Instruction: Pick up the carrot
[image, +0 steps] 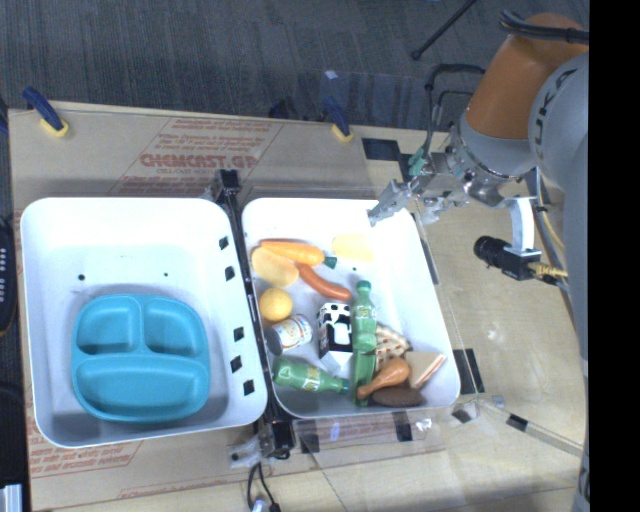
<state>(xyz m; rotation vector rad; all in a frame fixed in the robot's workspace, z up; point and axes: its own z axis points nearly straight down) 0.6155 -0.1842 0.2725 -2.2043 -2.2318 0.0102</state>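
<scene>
While the gripper (385, 208) hangs over the right bin's (432, 290) rim at approx 1 o'clock, its fingers look nearly closed w/ nothing between them. At 12 o'clock inside that bin lies the carrot (292, 251): long, orange, tapered, lying on its side, touching a pale yellow food piece (274, 267) below it. Just beside it, toward 4 o'clock, sits a sausage (325, 284). A green bottle (363, 322) stands near bin centre. The left bin (60, 230) holds a blue tray (141, 358).
</scene>
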